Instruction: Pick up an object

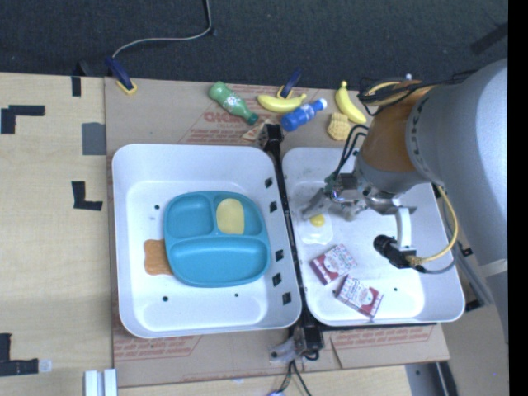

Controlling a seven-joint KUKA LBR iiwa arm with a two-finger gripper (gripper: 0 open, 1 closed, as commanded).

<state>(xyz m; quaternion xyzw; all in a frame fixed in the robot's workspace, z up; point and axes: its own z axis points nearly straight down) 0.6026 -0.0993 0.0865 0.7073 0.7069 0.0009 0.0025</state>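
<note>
Small yellow piece (318, 219) lies just beside — below — the gripper (317, 204).

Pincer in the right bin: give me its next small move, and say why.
Probably lower the pincer a little onto the small yellow piece just below its tips. That piece lies loose on the right bin's floor, nearer than the two red-and-white packets toward the front. Whether the pincer already touches it cannot be told from this view, so a short, slow descent seems safest.
</note>
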